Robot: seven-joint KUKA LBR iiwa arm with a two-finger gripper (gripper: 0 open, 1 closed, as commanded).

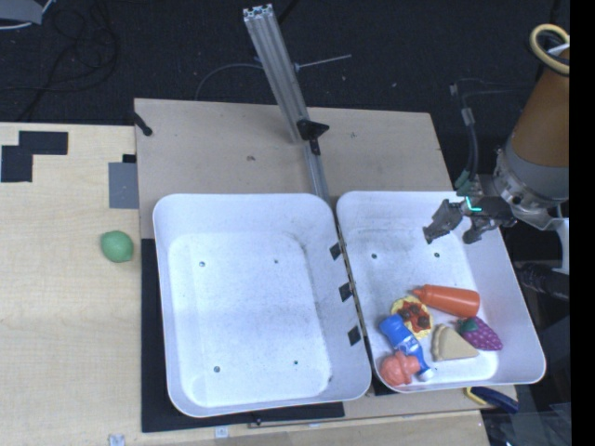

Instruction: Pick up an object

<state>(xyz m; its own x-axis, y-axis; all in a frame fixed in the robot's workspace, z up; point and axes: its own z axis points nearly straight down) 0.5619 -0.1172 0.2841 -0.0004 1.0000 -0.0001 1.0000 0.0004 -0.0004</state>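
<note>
The right bin (390, 226) holds a heap of toy items in its near right corner: an orange-red carrot-like piece (450, 298), a purple grape bunch (482, 334), a tan wedge (453, 344), a blue bottle-like toy (402, 335), a pinkish-orange lump (401, 369) and a yellow-red piece (412, 312). My gripper (459, 221) hangs over the far right part of that bin, above and behind the heap. Its two dark fingers (439, 224) stand apart, open, with nothing between them.
The left bin (177, 249) sits beside the right one, joined at a divider with black clips (344, 291). A green ball (117, 246) lies on the wooden bench left of the bins. A metal extrusion post (284, 72) rises behind the bins.
</note>
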